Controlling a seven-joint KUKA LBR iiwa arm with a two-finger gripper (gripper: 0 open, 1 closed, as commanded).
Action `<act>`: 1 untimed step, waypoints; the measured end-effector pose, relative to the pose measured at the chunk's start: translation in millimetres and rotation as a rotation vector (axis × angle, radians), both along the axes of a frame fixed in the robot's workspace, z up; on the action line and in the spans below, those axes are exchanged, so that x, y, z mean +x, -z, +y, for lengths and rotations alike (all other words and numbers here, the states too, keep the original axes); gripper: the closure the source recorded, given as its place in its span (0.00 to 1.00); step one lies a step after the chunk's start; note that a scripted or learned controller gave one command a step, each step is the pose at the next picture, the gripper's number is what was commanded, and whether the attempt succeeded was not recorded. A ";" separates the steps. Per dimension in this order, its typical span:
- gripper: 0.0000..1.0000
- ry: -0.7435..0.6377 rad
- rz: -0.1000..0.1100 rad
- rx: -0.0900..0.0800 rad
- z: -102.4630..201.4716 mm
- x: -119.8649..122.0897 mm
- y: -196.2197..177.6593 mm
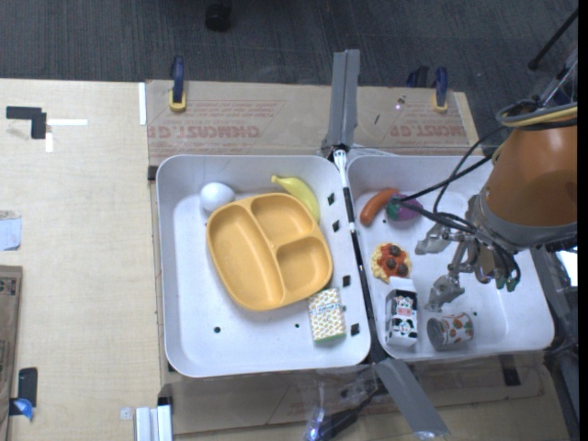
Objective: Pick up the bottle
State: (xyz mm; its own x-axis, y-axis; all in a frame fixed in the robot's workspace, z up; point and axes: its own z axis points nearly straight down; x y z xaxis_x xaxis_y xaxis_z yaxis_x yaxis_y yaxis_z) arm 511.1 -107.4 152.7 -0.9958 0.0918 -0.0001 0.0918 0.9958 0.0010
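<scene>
Orange band and grey wrist of the arm (537,177) come in from the right over the right bin (524,338). The gripper (441,266) hangs over that bin's middle w/ its metal fingers (430,243) spread apart and nothing between them.

Bottle (450,331): can't be sure which item it is. Best match is a small grey-and-red cylinder lying on its side, just nearside of the gripper, toward the bin's front wall, apart from the fingertips. Touching or nearly touching it on the side away from the arm is a cow-print milk carton (401,315), upright, front-left of the gripper.

Other bits in the same bin, all rel. to the gripper:
- small round pizza-like toy (390,262), left of it, close
- orange-red sausage (377,205), further left and toward the back wall
- purple-green item (401,211), right beside the sausage; too small to ID

Left bin (179,274), well apart from the gripper across the divider:
- yellow 3-compartment tray (266,251)
- banana (299,191) at the tray's back edge
- white egg (217,195) at its back-left corner
- small patterned box (327,317) by its front-right corner, nearest the gripper
</scene>
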 end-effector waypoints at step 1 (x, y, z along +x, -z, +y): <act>0.00 -0.047 -0.004 -0.002 -103.2 -32.2 -60.9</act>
